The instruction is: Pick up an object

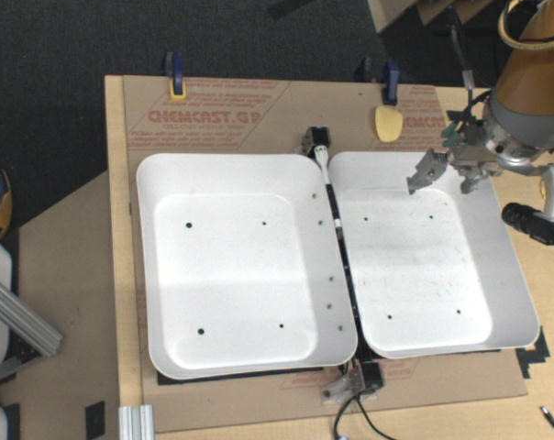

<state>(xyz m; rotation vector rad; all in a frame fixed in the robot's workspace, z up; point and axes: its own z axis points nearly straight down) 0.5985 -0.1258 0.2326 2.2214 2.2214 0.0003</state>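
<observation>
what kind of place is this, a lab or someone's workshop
Most likely a robotics lab test bench: two shallow white bins sit on a board held by blue clamps, with a robot arm's gripper above the right bin.

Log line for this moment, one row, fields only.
gripper: over right bin far edge | held: nothing seen | left bin: idle | yellow object: outside bins

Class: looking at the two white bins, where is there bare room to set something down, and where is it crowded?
Left shallow white bin: bare floor, wall to wall. Right shallow white bin: bare across its middle and near half. Crowded only at its far right corner, where the grey two-finger gripper hangs.
</observation>
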